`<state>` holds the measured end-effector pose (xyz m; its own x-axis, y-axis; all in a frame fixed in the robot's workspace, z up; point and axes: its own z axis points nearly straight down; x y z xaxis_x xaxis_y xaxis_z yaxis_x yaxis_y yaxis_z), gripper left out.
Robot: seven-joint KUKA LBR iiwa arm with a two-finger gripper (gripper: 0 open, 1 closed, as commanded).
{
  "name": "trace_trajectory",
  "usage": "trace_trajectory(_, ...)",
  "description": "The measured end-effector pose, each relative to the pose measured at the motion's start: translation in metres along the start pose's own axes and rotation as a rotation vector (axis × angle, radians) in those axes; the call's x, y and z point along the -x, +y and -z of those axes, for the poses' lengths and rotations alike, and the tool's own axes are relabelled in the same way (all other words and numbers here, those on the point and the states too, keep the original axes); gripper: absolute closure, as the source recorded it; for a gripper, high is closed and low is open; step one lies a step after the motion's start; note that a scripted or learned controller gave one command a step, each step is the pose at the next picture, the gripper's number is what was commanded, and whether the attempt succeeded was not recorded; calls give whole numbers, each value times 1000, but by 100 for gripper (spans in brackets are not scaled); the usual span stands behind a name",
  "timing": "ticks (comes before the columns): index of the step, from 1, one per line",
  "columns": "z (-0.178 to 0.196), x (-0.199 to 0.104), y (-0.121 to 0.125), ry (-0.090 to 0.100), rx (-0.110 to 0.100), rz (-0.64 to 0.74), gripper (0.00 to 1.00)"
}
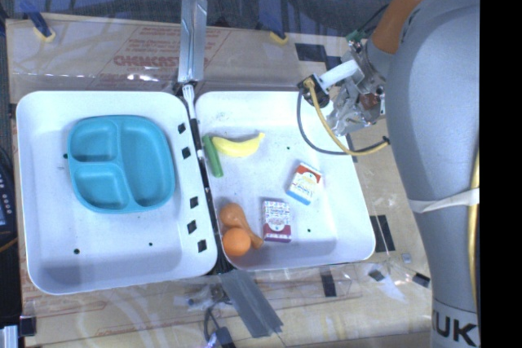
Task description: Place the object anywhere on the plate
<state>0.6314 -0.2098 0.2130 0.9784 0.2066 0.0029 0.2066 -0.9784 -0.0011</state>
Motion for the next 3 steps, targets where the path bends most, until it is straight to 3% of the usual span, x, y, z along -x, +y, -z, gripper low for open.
trace_trajectory(1,-81,-1,-2,-8,-6,400,100)
trace_trajectory(2,28,-13,3,-3,0,137,100)
trace_trajectory(3,81,-13,-3,-3,1,347,100)
